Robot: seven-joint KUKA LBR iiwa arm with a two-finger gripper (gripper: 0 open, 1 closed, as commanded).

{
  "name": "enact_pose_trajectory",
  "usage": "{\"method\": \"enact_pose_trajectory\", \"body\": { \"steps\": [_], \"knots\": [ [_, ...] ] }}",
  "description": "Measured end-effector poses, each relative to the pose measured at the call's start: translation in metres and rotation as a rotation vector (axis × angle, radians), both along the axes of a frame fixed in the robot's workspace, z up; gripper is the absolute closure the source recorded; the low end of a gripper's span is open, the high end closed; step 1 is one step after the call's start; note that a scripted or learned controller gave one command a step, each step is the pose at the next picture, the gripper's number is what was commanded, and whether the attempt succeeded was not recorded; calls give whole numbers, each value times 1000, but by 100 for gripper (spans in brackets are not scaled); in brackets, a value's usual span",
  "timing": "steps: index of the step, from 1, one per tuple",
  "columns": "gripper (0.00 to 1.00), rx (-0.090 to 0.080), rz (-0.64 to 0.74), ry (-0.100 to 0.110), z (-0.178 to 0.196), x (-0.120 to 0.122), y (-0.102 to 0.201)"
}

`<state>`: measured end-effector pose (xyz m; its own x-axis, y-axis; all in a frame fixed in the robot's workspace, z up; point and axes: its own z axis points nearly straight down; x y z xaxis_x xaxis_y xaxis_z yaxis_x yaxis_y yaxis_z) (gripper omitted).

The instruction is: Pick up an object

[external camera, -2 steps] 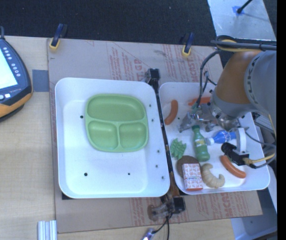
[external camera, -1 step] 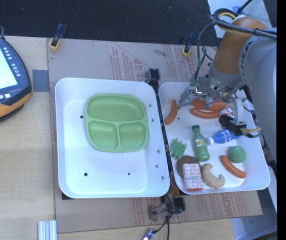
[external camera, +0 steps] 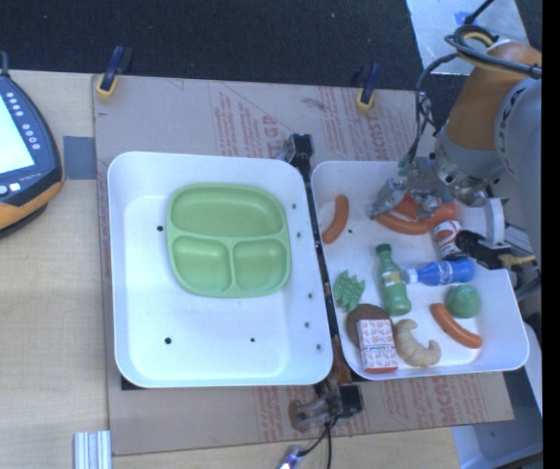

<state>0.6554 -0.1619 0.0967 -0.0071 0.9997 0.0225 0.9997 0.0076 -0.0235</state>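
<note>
Two white bins sit side by side on the table: the left bin (external camera: 143,350) at mid frame and the right bin (external camera: 499,355) toward the right.

The left bin carries one green divided plate (external camera: 229,239).

The right bin carries three sausages: one (external camera: 334,219) at its upper left, one (external camera: 411,225) under the claw (external camera: 405,190) at its top, one (external camera: 454,325) at its lower right. It also carries one green bottle (external camera: 391,279), one blue bottle (external camera: 443,273), one green ball (external camera: 463,301), one leafy green piece (external camera: 348,288), one croissant (external camera: 416,343) and one red-and-white carton (external camera: 376,345).

Two clamps (external camera: 111,71) (external camera: 366,86) grip the board's upper edge. One handheld screen (external camera: 6,154) lies at the upper left.
</note>
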Motion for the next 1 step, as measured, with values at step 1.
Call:
{"method": "enact_pose_trajectory", "body": {
  "steps": [1],
  "knots": [
    [100,-12,3,2,10,-1,-6]
  ]
}}
